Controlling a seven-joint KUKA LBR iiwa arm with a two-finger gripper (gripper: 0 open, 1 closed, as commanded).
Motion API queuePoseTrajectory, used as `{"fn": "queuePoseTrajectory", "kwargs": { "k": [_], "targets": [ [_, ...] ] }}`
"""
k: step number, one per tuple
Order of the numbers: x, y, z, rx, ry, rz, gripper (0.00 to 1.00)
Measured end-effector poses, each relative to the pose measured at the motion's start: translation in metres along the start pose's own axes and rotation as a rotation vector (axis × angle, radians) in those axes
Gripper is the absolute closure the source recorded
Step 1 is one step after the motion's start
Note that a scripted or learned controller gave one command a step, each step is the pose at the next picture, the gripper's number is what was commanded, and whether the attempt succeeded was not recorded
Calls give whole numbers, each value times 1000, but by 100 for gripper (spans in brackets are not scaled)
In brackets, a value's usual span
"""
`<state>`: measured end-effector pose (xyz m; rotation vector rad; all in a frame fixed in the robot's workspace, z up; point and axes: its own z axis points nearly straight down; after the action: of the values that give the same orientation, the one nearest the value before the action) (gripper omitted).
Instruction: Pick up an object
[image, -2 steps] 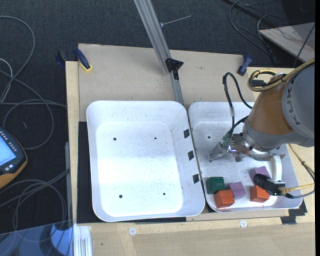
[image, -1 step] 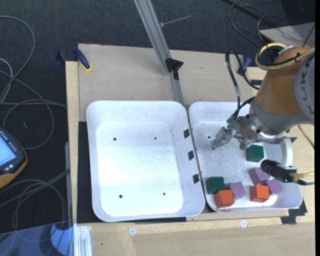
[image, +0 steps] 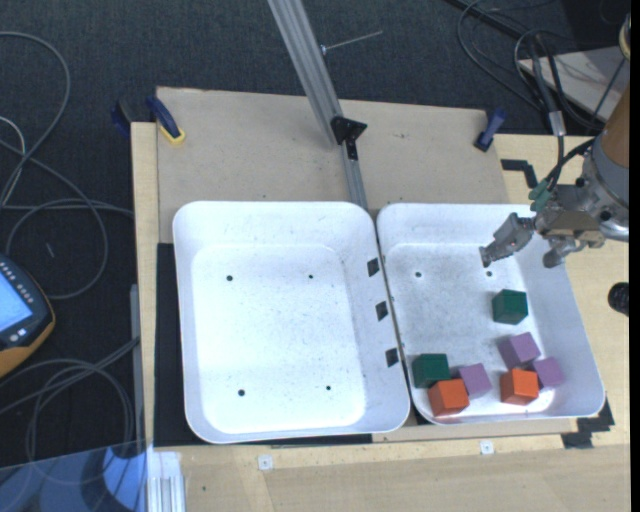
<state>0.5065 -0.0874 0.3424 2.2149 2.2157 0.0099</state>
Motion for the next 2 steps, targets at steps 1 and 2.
{"fn": "queuePoseTrajectory", "kwargs": {
  "k": [1,2],
  "targets": [
    [118,-23,124,21,6,-7,0],
    [46,32,69,1,-2,5,0]
  ]
}}
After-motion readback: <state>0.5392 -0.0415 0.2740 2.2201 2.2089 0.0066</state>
